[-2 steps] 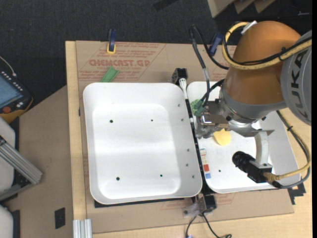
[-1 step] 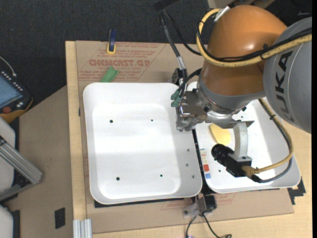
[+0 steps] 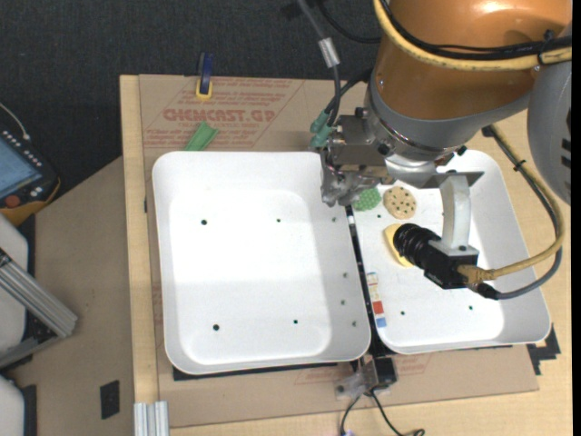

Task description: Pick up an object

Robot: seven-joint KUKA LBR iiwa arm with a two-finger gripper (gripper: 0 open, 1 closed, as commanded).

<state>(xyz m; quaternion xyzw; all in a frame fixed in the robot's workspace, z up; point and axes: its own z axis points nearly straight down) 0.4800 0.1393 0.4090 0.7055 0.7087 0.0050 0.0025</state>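
Closest to the lens is my own grey arm with its orange band, bulking over the far right part of the counter. Under it my hand sits low at the far end of the seam where the two bins meet. I cannot tell whether it is wide or narrow, or whether it has hold of anything.

A shallow white bin on the view's right holds what I am after, all gathered in its far corner next to the shared edge. A small green textured piece lies just beside my hand. A round tan disc with dark dots lies next to it, toward the bin's middle. A yellow rounded piece lies a little nearer the near edge, partly hidden. A thin red-and-blue strip lies along the shared edge, toward its near end.

The shallow white bin on the view's left shows four dark dots on its floor. Both bins rest on a brown cardboard sheet with red print. On it, beyond the left bin's far corner, lies a green clip. A blue-and-yellow clamp grips the sheet's far edge.
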